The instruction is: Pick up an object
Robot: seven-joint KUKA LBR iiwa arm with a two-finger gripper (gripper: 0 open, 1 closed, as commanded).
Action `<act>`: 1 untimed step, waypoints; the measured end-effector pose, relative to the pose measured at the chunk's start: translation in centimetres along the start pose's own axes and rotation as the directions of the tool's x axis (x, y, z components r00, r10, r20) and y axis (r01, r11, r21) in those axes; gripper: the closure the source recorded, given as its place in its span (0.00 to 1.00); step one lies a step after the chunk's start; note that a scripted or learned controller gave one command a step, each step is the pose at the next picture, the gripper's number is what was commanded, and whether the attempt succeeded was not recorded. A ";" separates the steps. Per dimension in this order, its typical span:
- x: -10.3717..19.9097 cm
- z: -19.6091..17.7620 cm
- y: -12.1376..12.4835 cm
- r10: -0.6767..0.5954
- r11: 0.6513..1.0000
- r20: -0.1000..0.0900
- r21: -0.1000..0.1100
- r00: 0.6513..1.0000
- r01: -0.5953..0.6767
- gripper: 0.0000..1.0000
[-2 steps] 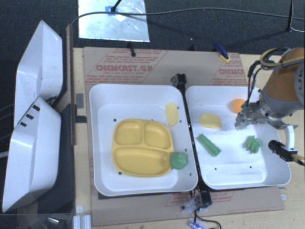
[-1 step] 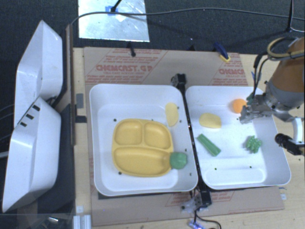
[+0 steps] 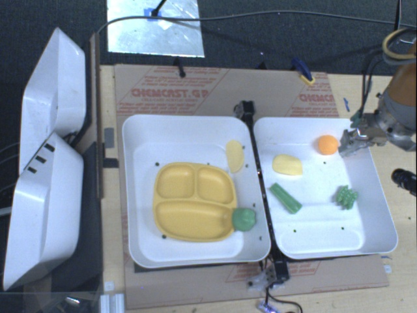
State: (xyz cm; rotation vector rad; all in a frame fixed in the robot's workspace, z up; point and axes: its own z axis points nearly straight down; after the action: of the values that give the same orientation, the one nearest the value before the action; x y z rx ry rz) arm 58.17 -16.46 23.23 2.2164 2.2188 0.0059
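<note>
Green ball [image 3: 244,219] against tray [image 3: 171,222] edge

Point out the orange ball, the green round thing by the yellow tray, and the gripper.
orange ball [image 3: 328,145], camera view, its centre
green round thing [image 3: 244,219], camera view, its top
gripper [image 3: 346,142], camera view, its tip

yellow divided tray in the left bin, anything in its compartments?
Empty. All three compartments of the yellow tray show bare yellow bottoms. The green ball sits against its lower right corner, outside the rim, in the left bin.

The end effector [image 3: 350,142] hovers beside the orange ball [image 3: 328,145] in the right bin [image 3: 374,194].
</note>
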 end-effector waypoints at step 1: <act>0.0 -0.1 0.0 0.000 1.000 -0.001 0.006 1.000 0.000 1.00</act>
State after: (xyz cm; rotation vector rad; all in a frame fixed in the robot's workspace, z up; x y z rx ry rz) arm 58.20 -16.46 23.30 2.2201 2.2217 0.0009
